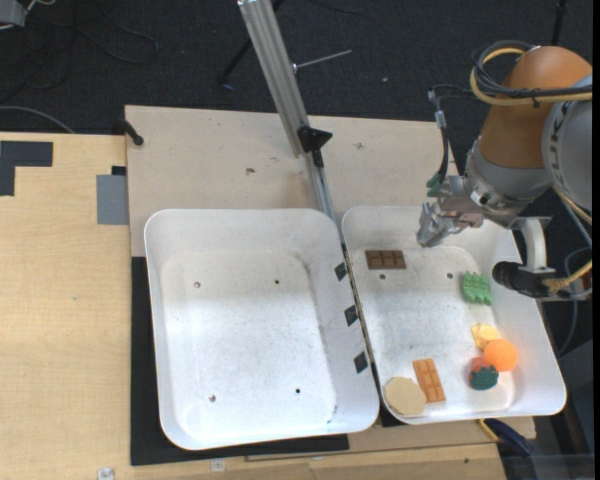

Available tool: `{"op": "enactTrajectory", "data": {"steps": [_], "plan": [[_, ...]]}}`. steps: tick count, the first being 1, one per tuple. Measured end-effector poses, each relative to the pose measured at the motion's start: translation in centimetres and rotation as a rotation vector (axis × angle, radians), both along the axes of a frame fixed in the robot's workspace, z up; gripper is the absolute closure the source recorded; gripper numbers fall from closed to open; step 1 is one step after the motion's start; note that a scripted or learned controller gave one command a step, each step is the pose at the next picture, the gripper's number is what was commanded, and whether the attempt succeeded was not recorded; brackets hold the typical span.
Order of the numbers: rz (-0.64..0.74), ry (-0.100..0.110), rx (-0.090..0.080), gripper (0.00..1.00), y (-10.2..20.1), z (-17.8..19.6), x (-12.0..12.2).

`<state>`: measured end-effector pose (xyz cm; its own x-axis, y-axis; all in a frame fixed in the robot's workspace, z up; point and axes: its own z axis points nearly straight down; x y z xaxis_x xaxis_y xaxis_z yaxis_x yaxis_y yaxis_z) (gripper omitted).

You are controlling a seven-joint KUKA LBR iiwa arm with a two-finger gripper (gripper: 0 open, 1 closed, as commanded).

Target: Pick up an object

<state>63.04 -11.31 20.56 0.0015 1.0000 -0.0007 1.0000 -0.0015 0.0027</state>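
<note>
In the camera view, the grey arm with its orange band is reaching in from the right, and its two-finger gripper (438, 225) is hanging over the far part of the right-hand shallow white plastic bin (540, 404), pointing down toward the bin floor. Nothing is showing between its fingers, and whether they are standing apart or together I cannot tell from this angle.

All the candidates are lying in that right bin, which is probably why the arm is working there. The flat dark-brown chocolate-bar block (385, 260) is lying just left of the gripper, apart from it, and is likely the nearest target. The green studded toy brick (475, 287) is sitting near the right wall. Toward the near right corner, an orange ball (500, 355), a small yellow piece (485, 335) and a red-and-green toy (482, 375) are crowding together. A tan waffle-like bar (428, 379) and a round beige disc (405, 397) are touching at the near edge.

The left-hand white bin (180, 258) is sitting just beside it, serving perhaps as the drop side.
</note>
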Motion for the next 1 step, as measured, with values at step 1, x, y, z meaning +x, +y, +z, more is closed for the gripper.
{"op": "enactTrajectory", "data": {"steps": [1], "plan": [[0.003, 0.004, 0.0, 1.0, -0.02, 0.11, -0.03]]}}
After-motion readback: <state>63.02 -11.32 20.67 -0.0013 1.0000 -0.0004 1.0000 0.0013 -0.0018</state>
